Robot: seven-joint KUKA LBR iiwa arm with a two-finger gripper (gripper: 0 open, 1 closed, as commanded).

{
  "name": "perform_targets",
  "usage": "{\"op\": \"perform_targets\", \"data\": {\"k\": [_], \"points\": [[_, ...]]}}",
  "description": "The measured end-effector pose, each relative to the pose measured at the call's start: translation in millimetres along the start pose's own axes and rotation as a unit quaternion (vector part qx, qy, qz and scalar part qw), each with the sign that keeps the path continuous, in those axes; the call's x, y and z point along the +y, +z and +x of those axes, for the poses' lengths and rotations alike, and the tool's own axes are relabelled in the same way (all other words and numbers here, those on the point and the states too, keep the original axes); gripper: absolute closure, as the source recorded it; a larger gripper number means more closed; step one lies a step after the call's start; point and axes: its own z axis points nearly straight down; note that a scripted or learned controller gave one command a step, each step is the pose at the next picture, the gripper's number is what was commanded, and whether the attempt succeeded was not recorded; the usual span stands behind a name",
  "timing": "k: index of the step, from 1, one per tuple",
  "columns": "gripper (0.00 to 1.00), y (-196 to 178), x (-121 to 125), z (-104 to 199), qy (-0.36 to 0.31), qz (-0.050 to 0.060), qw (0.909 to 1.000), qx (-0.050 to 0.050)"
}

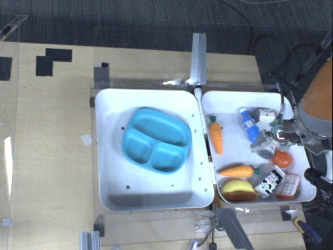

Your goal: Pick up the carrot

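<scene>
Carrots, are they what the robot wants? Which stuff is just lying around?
For the job:
two carrots, one upright, one flat
tool

Just lying about:
blue divided plate
blue bottle
tomato
yellow-red fruit
black-and-white box

One fixed camera looks down from above the bench (47,155) at a slant; the far edge of the bench lies toward the top of the frame, with dark floor beyond it; both white bins sit in the middle, the left bin (104,155) and the right bin (229,100) seen whole from a moderate height; the arm (317,103) enters at the right edge.
</scene>
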Motion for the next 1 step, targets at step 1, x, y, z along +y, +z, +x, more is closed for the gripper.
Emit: {"op": "perform_targets", "data": {"k": [1], "points": [[0.00, 74.4, -9.4, 32.2, -0.210, 0.000, 0.9776, 0.000]]}}
